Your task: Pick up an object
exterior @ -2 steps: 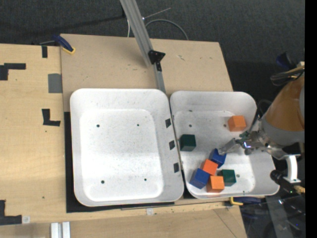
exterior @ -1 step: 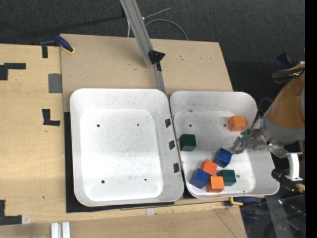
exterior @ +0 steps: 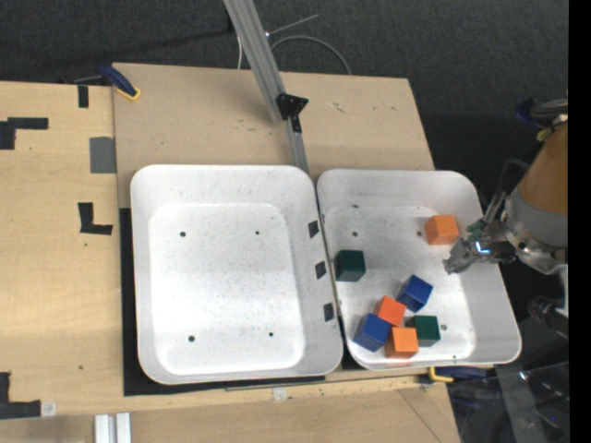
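Reached in from the right over the right bin (exterior: 489, 247), gripper (exterior: 464, 255) low above the bin's right side, just below and to the right of an orange cube (exterior: 441, 229). Could not tell whether open or clenched; nothing seen between the tips. Lay loose in that same bin: a dark green cube (exterior: 349, 265) near the left wall, a blue cube (exterior: 416, 291) toward the middle, and a tight cluster at the front made up of an orange cube (exterior: 391, 310), a blue cube (exterior: 373, 330), another orange cube (exterior: 404, 341) and a green cube (exterior: 426, 329). Sat alongside, touching edge to edge, the left bin (exterior: 148, 275).
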Available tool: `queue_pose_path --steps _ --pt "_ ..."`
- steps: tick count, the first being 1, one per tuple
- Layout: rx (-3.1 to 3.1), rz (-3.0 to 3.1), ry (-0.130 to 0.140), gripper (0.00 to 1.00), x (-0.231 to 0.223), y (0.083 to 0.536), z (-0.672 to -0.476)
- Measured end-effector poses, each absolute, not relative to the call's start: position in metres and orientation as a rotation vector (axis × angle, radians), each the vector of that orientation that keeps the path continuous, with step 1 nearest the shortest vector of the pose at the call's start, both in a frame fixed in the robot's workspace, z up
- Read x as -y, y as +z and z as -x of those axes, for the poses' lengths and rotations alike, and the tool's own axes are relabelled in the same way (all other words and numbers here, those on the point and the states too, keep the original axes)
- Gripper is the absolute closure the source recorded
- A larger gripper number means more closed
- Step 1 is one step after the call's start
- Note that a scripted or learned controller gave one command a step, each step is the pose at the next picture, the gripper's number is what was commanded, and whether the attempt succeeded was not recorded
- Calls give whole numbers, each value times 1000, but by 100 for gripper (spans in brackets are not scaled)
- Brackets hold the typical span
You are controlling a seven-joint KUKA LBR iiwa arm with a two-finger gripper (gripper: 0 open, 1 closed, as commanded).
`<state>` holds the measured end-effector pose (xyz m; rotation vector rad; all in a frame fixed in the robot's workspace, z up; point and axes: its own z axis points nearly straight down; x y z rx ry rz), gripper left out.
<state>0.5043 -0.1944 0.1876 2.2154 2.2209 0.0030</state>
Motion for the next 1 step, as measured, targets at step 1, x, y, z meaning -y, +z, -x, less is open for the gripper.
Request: queue_pose_path --steps 1 --pt "-2221 -2216 3 100 194 235 -506"
